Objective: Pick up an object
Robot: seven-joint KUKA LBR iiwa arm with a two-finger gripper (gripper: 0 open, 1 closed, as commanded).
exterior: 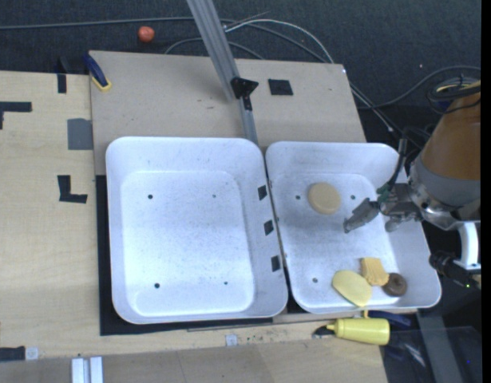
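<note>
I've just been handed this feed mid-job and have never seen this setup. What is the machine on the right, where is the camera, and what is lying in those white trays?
This is a single camera fixed above the bench, looking down at a slant. The grey and orange shape at the right edge is a robot arm; its two-finger gripper reaches in over the right bin. Nothing is visible between its fingers, so it holds nothing at present.

Two shallow white bins sit side by side. The right bin contains a round tan disc near its middle, just left of the gripper, and, at the near edge, a yellow oval piece, a small orange block and a dark brown ring. The left bin lies beside it.

A yellow tool lies on the bench in front of the right bin.
</note>
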